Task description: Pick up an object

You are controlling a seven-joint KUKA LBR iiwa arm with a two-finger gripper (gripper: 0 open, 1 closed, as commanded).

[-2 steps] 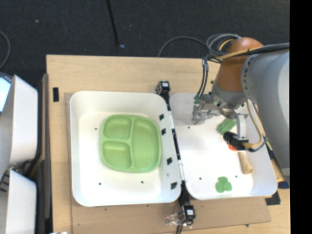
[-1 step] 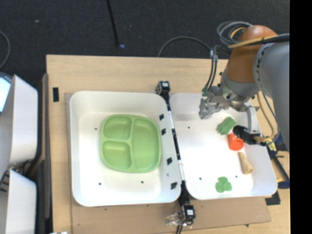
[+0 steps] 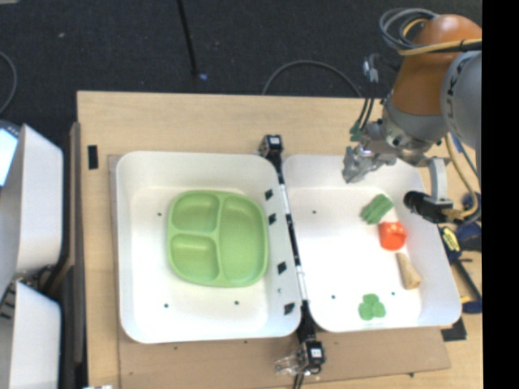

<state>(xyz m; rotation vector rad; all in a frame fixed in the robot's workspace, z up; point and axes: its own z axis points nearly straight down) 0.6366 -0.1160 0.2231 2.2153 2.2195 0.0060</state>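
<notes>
Grey two-finger gripper (image 3: 358, 167) sits over rear edge of right shallow white bin (image 3: 340, 258); fingers too small/blurred, can't tell if apart or closed. Nothing seen between them. Right bin contents: small green block (image 3: 376, 209) just fwd of gripper, apart from it; orange-red round toy (image 3: 392, 235) just beside block; tan wooden peg (image 3: 407, 270) nearer front; green leafy piece (image 3: 371, 307) at front. Left shallow white bin (image 3: 138, 298) holds light-green sectioned plastic plate (image 3: 217, 237), w/ three compartments.

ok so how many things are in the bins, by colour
green: 3 (tray in the left bin, block and small piece in the right bin)
orange-red: 1 (round piece)
tan: 1 (stick)
total: 5
</notes>
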